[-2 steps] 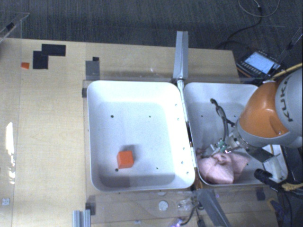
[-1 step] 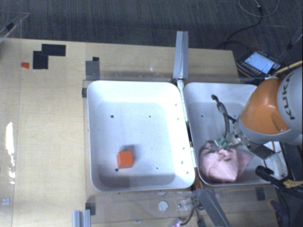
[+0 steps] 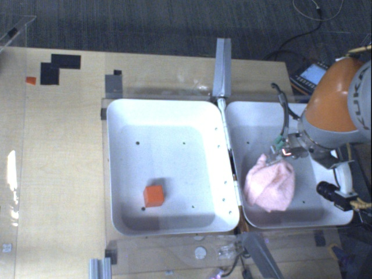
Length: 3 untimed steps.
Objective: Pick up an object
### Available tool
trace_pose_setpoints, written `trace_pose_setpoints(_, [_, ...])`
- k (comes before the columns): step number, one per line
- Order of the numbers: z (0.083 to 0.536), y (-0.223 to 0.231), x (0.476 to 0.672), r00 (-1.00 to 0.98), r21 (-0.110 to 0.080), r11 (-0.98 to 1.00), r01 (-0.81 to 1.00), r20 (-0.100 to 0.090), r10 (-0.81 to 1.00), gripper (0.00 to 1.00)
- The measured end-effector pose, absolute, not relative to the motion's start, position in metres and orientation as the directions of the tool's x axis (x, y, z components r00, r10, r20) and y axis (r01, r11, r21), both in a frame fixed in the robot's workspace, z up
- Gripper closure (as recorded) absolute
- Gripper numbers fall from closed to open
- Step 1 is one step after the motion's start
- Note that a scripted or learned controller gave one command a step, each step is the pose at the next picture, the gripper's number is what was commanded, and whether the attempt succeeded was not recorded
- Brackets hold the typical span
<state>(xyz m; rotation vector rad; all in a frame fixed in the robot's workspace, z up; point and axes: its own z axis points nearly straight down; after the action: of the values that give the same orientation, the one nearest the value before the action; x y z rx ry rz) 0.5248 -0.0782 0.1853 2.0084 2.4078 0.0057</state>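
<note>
While the arm (image 3: 337, 106) is reaching into the right bin (image 3: 256, 121), the tool (image 3: 283, 150) is sitting at the top edge of the pink cloth (image 3: 270, 185); its state I cannot tell. Cloth is lying bunched just right of the divider (image 3: 228, 156). Likely soft, light, floppy; a raised fold is offering the best pinch. Orange block (image 3: 154, 196), left of the divider, is looking rigid.
</note>
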Motion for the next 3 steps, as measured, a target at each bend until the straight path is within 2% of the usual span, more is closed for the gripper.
trace_pose_setpoints(1, [0.139, -0.117, 0.509, -0.440, 0.003, 0.440, 0.898, -0.002, 0.898, 1.00])
trace_pose_setpoints(2, [0.172, -0.123, 0.579, -0.684, 0.006, 0.684, 0.730, -0.008, 0.730, 1.00])
trace_pose_setpoints(3, [0.172, -0.123, 0.579, -0.684, 0.006, 0.684, 0.729, -0.007, 0.729, 0.00])
